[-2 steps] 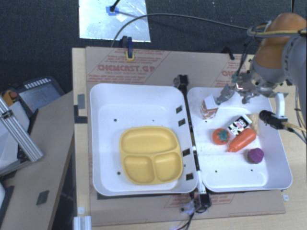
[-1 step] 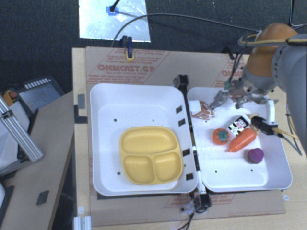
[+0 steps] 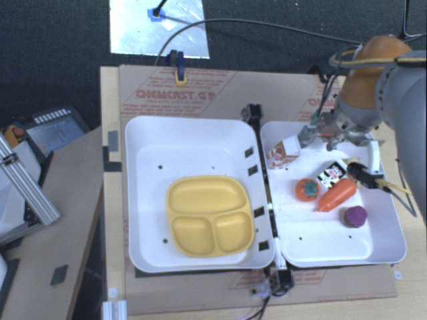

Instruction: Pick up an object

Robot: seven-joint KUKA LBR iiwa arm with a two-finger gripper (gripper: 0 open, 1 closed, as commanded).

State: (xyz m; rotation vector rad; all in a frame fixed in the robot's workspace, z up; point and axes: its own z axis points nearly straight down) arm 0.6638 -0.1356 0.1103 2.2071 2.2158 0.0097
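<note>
The right bin [image 3: 320, 242] holds several small things. A white carton with red print [image 3: 283, 152] lies near its back left corner. Towards the middle are a red-orange tomato with a green top [image 3: 307, 189], an orange carrot [image 3: 336, 195], a small black-and-white patterned piece [image 3: 330, 174] and a purple lump [image 3: 355, 216]. My gripper [image 3: 337, 142] hangs low over the back of this bin, just right of the carton and just behind the patterned piece. The wrist hides its tips, and I see nothing held.
The left bin [image 3: 150, 145] bears a yellow three-compartment plate [image 3: 209, 215]. A black divider with clips [image 3: 261, 179] runs between the bins. The grey arm with its orange band [image 3: 373, 52] comes in from the upper right. A cable [image 3: 393, 189] trails over the right bin's right rim.
</note>
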